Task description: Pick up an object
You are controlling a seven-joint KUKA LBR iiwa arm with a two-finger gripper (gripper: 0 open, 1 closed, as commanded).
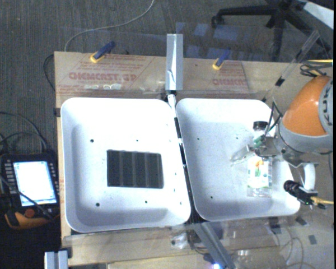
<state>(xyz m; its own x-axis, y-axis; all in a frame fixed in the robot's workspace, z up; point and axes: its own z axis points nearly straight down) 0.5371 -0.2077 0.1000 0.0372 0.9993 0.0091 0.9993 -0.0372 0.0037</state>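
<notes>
- Camera view: the tool (261, 148) is low over the right bin (213, 150), near its right wall; the arm (308, 116) comes in from the right.
- A clear packet (259, 178) with green and orange print lies on the bin floor just below the tool in the picture, its long axis going up-down (toward the near wall).
- Whether the tool is open or closed I cannot tell.
- The left bin (78, 150) holds a dark ribbed plate (134, 168), well apart from the tool.

A robotics lab or test workshop.
Two white bins (78, 122) sit on a plywood bench (117, 74) held by clamps (102, 51) at upper centre; grey carpet, a loose cable (129, 18), an office chair base (269, 15) upper right, and a control pendant (28, 184) at lower left.
</notes>
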